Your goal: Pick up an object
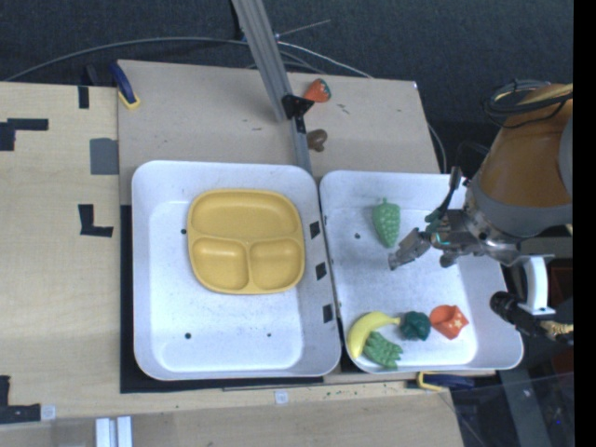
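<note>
Basically approach phase, nothing picked yet. Gripper [430, 248] sits over the right bin [494, 343], reaching in from the right, fingers [406, 250] spread apart with only bare bin floor between them; released, holding nothing that I can see. One finger angles down-left, the other pokes out nearer the wrist.

Closest candidate: green grape-like piece [386, 221], just up and to the left of the fingertips, near but apart, not touching. Other options lie below the gripper at the bin's near edge: banana [365, 327], light green leafy piece [382, 349] touching it, dark green piece [415, 325], red-orange piece [449, 320] beside that. Those are bunched, so harder to single out.

Yellow divided plate [247, 240] sits in the left bin [149, 277], well off to the gripper's left.

Next move, my guess: shift up-left to centre on the grape-like piece, drop to the floor, close. Risk: it's small, may slip or get nudged away.
</note>
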